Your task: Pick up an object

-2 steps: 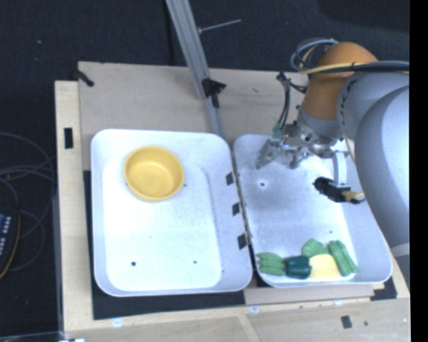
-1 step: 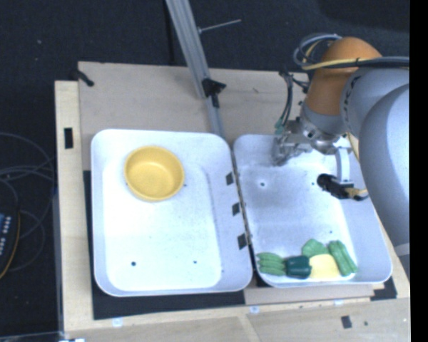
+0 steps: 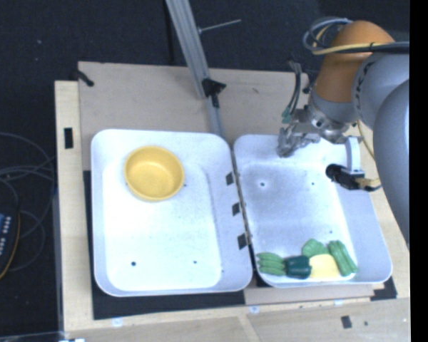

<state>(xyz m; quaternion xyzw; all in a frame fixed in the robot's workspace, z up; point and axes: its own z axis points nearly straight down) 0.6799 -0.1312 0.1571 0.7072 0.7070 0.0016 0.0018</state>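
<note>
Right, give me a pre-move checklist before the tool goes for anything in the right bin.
1. Target present: ok. A cluster of green and yellow objects lies at the near edge of the right bin.
2. Tool over its target: not ok. It hangs at the bin's far edge, well away from the cluster.
3. Tool free of load: ok, nothing seen between its fingers.
4. Finger opening: cannot tell, too small and blurred.
5. Objects separable: not ok. They lie packed together against the bin wall.
6. Left bin uninvolved: ok. The yellow bowl sits apart there.
</note>
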